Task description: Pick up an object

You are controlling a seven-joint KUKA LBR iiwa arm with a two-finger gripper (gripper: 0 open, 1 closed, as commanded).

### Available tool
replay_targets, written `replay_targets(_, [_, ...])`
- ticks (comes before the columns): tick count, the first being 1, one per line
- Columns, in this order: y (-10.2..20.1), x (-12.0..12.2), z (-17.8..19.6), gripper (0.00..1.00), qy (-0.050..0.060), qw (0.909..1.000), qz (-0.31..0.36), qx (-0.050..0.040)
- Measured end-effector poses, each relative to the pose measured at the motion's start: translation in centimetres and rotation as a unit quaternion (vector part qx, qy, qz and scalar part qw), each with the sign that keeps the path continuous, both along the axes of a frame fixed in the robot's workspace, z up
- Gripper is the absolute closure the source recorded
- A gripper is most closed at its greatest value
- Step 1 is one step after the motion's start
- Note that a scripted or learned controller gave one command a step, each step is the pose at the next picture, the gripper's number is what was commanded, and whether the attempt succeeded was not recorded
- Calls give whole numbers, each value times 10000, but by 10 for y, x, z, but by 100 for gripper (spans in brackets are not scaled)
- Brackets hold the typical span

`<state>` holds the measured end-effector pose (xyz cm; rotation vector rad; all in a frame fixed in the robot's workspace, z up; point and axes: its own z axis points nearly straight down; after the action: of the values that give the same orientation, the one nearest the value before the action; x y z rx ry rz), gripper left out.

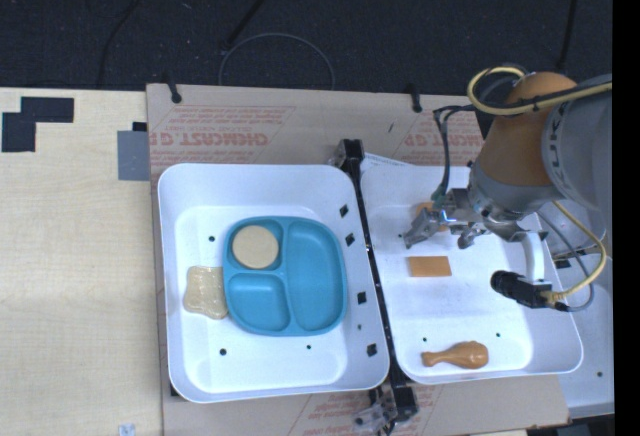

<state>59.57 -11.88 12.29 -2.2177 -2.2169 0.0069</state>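
- The gripper [440, 224] is seen low over the far part of the right bin [560, 349], hung from the arm [530, 144] that reaches in from the right; its metal parts lie just far of the brown slab [429, 267].
- Whether the gripper is open or closed cannot be told: its tip is a small cluster of metal and cable, too blurred to be read. Nothing can be made out held in it.
- The slab is laid flat on the bin floor, apart from the walls, so a descent from above is judged to be unobstructed; its flatness is judged to leave little edge to be caught.
- The drumstick [457, 356] is laid on its side at the near edge of the same bin, close to the wall and well apart from the gripper; a grasp there is judged to be cramped by that wall.
- Of the two, the slab is judged the likelier target, being nearest the tool.
- The left bin [190, 364] is set touching the right one along a dark divider. A blue tray [300, 284] is held in it, with a round cracker [254, 246] placed in the tray's far-left compartment.
- A pale toast [205, 292] is laid on the bin floor against the tray's left side, well apart from the gripper.
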Motion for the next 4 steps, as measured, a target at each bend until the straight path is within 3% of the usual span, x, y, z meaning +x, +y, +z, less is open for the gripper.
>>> replay_targets(1, [1,-1,-37,0,-10,10000,-4,-1])
replay_targets(2, [0,0,-25,100,-15,10000,-22,-1])
replay_targets(4, [8,-4,95,100,-51,10000,8,-6])
